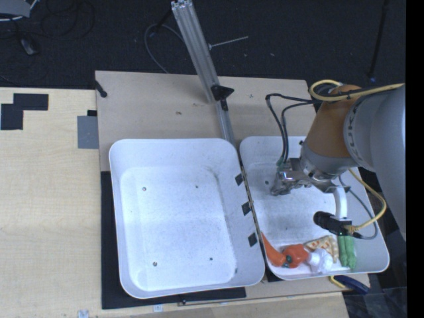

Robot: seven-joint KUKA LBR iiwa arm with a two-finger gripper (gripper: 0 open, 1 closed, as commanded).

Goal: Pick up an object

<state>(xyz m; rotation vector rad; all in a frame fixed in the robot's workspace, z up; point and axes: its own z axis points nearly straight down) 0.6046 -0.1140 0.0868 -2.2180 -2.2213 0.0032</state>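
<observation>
Nearest the lens was the left bin point(126, 177), white and shallow. Going right, the right bin point(291, 224) held everything worth grabbing, all bunched along its near edge: an orange carrot-like piece point(270, 250), a red-orange lump point(296, 252) touching it, a small white item point(318, 262), something tan w/ a pattern point(322, 245), then a green ridged piece point(347, 250) by the corner.

My gripper point(285, 183) sat farther back in that bin, over bare floor, well apart from the pile — whether it was spread or closed I couldn't tell from this slant, and nothing showed in it.

Risks, as I judged them: closing where I was would've caught air. Going to the pile, things touched each other and hugged the rim — I could've nipped two at once, or shoved one vs. the wall. My cables hung close above them too.
</observation>
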